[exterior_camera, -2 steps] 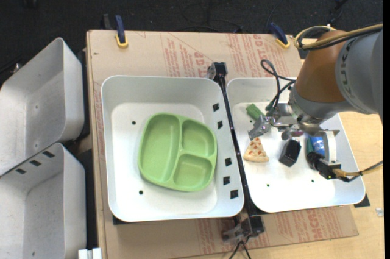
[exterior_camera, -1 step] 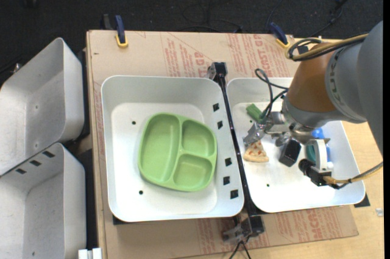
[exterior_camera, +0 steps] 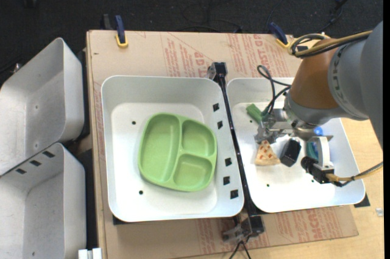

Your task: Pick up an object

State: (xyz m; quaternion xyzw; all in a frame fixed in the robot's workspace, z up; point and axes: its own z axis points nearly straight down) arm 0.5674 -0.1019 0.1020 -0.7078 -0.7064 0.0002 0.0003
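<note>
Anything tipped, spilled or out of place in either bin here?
Nothing stands out. The green divided plate lies flat and right way up in the left bin. The toy pizza slice and a small green piece lie in the right bin, by the gripper.

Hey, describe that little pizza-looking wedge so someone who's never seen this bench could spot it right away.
Find the right-hand white bin, the one the arm reaches into. Near its left wall, about halfway down, lies a small toy pizza slice. It is the only triangle there, tan with red spots, unlike the green piece above it and the blue item to its right.
</note>
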